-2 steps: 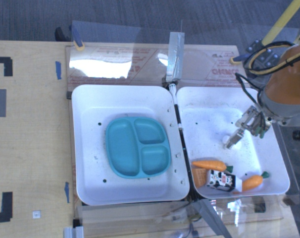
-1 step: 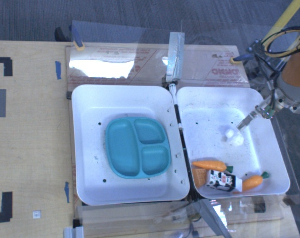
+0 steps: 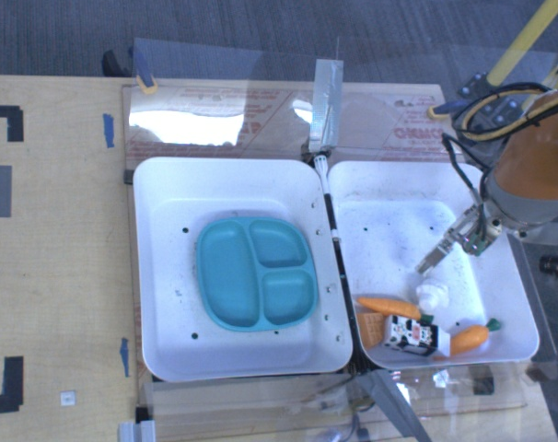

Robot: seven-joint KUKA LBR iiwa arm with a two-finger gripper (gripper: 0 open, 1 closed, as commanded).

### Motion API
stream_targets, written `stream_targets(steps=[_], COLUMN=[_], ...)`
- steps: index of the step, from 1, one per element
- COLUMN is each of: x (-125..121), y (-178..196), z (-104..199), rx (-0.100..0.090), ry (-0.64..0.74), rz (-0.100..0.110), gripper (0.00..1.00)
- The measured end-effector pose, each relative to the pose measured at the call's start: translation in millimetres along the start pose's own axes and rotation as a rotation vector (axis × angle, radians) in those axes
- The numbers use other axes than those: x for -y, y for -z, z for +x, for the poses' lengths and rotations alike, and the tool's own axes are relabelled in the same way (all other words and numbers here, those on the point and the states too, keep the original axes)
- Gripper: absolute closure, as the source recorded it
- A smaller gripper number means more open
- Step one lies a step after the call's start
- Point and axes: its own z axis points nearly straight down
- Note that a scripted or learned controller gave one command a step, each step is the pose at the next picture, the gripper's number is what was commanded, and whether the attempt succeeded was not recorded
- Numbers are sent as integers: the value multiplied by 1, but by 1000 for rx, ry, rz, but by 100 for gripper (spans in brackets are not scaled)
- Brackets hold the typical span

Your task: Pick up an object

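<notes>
Orange carrot (image 3: 389, 308) lies with its long axis left-right near the right bin's (image 3: 380, 191) front wall, below and slightly left of the gripper (image 3: 433, 261) (fingers apparently narrow, holding nothing).

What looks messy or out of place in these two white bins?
Nothing is spilled or broken. The toys crowd the near edge of the right bin: an orange carrot, a black-and-white carton, a second carrot. The right bin floor looks speckled. The teal plate sits alone in the left bin.

Hand (image 3: 442, 252) hovers over right bin (image 3: 389, 201), above toy carrots (image 3: 389, 308).
</notes>
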Motion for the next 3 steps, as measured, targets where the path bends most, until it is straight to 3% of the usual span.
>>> stream_targets(steps=[1,2,3], x=[3,18,24], y=[-29,15,-29], z=[72,0,62], rx=[6,8,10], ry=[-56,-24,99], rz=[-5,-2,-4], gripper=[0,0,0])
